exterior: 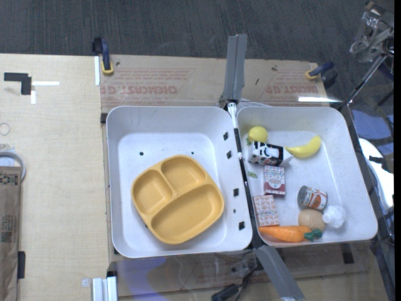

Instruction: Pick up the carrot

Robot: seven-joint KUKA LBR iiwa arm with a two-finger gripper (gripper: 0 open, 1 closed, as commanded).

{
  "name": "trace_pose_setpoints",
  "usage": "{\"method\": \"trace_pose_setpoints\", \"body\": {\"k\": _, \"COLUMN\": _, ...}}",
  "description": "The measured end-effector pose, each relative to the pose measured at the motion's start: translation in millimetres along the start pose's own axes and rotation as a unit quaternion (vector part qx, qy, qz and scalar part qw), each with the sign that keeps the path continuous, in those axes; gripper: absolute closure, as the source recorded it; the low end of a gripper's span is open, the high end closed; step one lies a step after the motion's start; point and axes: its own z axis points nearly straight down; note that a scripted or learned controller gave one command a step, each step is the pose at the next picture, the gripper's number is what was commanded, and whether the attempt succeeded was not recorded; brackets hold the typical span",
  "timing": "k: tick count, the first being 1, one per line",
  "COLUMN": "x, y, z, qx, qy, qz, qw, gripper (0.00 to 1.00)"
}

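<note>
The carrot [283,233] is orange with a green stub at its right end. It lies flat along the front wall of the right bin [351,137], beside a tan round item [311,219]. A grey metal part that looks like my gripper [374,31] hangs at the top right edge of the view, beyond the right bin's far corner and far from the carrot. Nothing is seen held in it.
The right bin also holds a yellow banana [305,147], a lemon [257,134], a black-and-white carton [267,153], two small red boxes [274,180], a can [312,198] and a white crumpled item [334,216]. A yellow divided plate [177,197] lies in the left bin [125,168].
</note>
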Motion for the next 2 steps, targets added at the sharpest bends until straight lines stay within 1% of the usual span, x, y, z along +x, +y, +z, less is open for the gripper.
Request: {"method": "trace_pose_setpoints", "body": {"k": 2, "x": 2.4, "y": 0.8, "z": -13.0, "qx": 0.004, "qy": -0.004, "qz": -0.002, "qw": 1.0, "gripper": 1.0}}
